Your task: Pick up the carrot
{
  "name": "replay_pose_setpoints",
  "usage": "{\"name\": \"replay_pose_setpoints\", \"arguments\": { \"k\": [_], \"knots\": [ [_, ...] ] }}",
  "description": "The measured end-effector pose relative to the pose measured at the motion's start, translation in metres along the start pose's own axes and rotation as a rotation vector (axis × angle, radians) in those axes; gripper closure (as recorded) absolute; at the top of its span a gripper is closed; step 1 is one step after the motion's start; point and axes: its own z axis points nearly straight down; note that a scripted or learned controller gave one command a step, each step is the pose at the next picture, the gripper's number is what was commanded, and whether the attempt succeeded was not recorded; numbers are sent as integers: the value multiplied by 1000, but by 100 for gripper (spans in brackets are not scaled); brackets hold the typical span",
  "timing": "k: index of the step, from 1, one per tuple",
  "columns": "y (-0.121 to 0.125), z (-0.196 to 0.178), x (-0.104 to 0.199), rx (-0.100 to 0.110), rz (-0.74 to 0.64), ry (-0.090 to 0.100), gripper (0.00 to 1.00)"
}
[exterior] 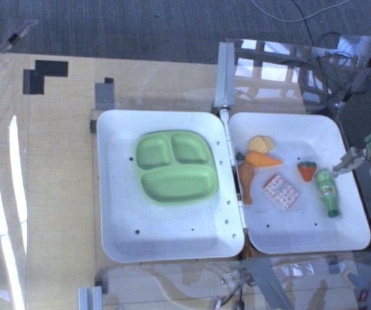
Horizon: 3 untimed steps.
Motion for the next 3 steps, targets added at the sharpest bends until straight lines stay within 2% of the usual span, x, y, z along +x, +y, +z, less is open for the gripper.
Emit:
{"name": "replay_pose_setpoints", "arguments": {
  "k": [1,2,3],
  "knots": [
    [21,87,33,0,-154,1,0],
    [79,62,54,-3,-298,1,0],
    [150,142,91,-3,-510,1,0]
  ]
}}
